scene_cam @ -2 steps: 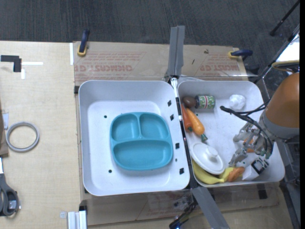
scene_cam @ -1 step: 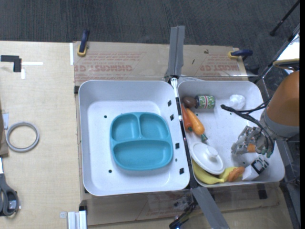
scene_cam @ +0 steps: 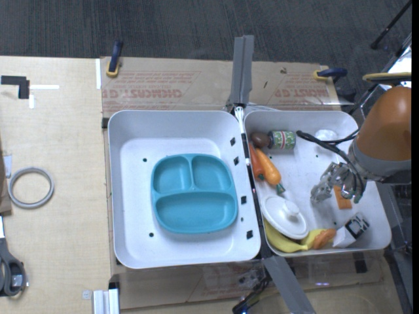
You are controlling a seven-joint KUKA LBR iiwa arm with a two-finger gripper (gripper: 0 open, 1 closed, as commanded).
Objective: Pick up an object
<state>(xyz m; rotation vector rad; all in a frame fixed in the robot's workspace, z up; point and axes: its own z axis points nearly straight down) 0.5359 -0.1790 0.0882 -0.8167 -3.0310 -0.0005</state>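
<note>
Reaching into the right bin (scene_cam: 366, 237) from the right, our gripper (scene_cam: 335, 187) hangs low just beside a small orange block (scene_cam: 343, 198); whether it is closed on anything we cannot tell. We judge this the approach-and-grasp step, with nothing yet lifted. Next we need a firm close on the block and a straight rise, keeping off the carrot (scene_cam: 265, 165), white lid (scene_cam: 286, 216) and banana (scene_cam: 288, 243) nearby.
</note>
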